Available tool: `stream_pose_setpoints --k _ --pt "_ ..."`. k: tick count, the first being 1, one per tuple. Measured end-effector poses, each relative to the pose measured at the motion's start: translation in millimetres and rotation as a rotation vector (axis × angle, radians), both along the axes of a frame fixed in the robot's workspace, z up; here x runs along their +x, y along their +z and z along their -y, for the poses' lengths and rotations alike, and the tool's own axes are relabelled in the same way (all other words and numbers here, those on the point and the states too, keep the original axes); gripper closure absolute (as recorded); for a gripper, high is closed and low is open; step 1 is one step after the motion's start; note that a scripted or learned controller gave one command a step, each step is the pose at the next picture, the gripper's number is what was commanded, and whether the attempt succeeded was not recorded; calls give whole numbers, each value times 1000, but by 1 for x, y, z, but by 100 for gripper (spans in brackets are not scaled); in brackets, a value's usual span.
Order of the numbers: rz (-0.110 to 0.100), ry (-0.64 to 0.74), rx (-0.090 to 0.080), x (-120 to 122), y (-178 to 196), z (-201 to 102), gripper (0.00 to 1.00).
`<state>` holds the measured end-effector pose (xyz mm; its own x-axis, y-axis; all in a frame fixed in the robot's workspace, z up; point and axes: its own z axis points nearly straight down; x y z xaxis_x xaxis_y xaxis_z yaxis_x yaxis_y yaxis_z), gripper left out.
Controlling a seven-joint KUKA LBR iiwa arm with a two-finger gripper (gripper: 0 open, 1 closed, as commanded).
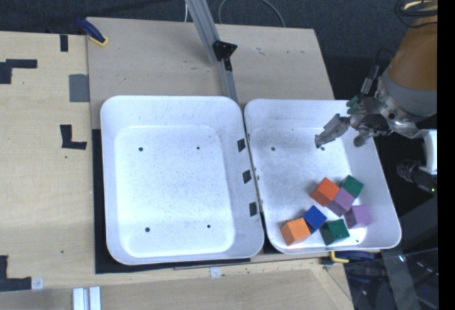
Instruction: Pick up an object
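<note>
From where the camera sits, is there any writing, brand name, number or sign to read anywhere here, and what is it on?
None: no legible text stands anywhere in the camera view.
The coloured blocks in the right bin have plain faces.
The left bin carries only dark dots and specks, no letters.
The black tape pieces on the wooden bench are bare shapes, not characters.
The gripper and the arm's orange band bear no label I can make out.

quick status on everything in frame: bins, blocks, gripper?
Left white plastic bin: flat on the bench.
Right white plastic bin: holds all the blocks, bunched at its near right corner.
Two orange cubes, blue cube, two green cubes, two purple cubes: loose, touching in a cluster, none gripped.
Two-finger gripper: open, above the right bin's far side, holding nothing.
</note>
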<state>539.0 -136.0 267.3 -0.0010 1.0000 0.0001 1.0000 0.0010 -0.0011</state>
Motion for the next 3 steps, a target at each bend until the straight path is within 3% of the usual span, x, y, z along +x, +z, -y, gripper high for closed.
stream_pose_setpoints --k 1,2,3 --pt "-9 1 2 -44 -171 -48 0" --pt "7 1 -1 -41 -71 -47 0" --pt "2 -4 -3 -46 -46 5 0"
